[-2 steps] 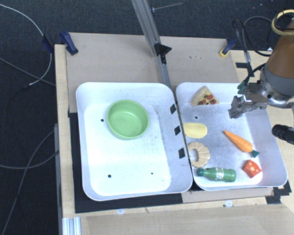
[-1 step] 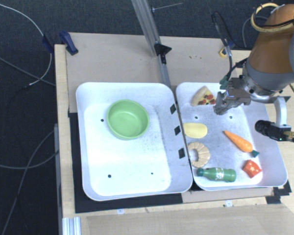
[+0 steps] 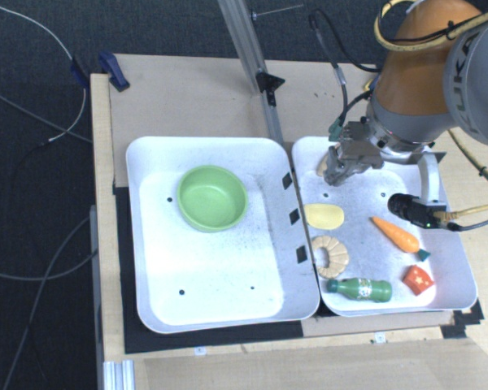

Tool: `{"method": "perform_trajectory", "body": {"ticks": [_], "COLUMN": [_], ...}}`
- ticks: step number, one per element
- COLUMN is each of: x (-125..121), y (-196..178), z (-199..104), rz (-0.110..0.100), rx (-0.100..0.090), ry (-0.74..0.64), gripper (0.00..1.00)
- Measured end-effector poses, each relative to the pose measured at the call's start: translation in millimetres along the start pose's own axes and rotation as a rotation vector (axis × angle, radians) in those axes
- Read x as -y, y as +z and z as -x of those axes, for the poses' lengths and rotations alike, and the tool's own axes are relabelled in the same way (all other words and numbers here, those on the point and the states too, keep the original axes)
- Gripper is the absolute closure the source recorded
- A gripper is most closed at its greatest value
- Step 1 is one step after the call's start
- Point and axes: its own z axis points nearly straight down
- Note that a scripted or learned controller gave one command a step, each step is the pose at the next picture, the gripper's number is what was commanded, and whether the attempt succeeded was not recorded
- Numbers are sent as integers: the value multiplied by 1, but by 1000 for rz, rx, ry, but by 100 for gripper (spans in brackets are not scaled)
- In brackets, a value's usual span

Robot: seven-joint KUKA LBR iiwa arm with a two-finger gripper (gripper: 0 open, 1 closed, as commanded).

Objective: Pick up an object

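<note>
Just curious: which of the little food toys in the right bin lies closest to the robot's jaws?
The pale yellow, potato-like piece, just below the gripper. The ring-shaped pastry, carrot and green bottle lie farther away.

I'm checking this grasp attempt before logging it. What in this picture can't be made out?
- Gripper: whether its fingers are open, shut or holding anything; seen from above, the wrist covers them.
- Tan object beside the gripper: mostly hidden by it, so its identity is unclear.
- Green bottle: label too small to read.
- Red object in the right bin: too small to identify.
</note>
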Motion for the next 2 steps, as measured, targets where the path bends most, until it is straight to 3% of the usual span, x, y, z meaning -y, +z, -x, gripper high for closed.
{"method": "perform_trajectory", "body": {"ticks": [1, 2], "x": [1, -1], "y": [-5, 15], "z": [-59, -114], "rz": [-1, -13], "rx": [0, 1], "ry": [0, 1], "gripper": [100, 100]}}
